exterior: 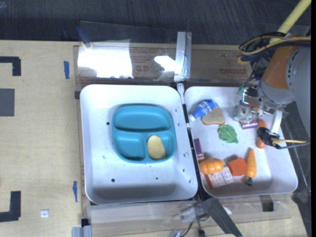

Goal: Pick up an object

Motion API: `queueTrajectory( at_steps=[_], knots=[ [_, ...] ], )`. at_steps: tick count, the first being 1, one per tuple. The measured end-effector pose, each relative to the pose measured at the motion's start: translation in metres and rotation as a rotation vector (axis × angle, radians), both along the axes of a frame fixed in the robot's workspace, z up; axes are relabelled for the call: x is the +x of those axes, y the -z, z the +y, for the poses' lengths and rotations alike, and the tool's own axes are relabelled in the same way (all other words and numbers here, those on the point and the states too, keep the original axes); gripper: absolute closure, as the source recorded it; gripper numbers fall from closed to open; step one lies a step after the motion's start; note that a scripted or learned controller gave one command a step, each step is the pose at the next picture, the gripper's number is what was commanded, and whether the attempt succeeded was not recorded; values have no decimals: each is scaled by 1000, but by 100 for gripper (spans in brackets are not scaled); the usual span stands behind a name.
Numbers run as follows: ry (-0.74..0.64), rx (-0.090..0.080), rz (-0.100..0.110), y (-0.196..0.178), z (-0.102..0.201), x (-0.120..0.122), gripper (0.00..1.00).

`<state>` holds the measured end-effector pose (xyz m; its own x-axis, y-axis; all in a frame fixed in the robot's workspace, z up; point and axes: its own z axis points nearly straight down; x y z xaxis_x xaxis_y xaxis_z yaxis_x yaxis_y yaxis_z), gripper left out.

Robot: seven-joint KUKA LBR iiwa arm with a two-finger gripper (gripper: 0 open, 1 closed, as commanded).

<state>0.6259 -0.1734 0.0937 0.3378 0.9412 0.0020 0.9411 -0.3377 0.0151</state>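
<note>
Camera view: two bins (94,102), one blue tray (143,132), one carrot (251,164); cannot tell the pincer's (245,113) state.

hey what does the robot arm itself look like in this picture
The arm is grey with an orange band near the wrist. Yellow and black cables loop beside it. Its end effector is metallic silver, with small dark fittings.

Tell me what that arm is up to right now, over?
Gripper low over right bin, upper right corner. Nothing seen gripped. Bread slice and green leaf nearest it, untouched. Path unobstructed.
</note>
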Motion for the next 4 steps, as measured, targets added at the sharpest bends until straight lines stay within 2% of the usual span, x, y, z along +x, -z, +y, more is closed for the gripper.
queueTrajectory(
  at_steps=[1, 2, 3, 4],
  knots=[
    [196, 6, 17, -28, 18, -63, 100],
    [196, 6, 18, -27, 18, -64, 0],
    [15, 0, 4, 2, 59, -9, 0],
    [-132, 0, 6, 4, 74, -30, 0]
  ],
)
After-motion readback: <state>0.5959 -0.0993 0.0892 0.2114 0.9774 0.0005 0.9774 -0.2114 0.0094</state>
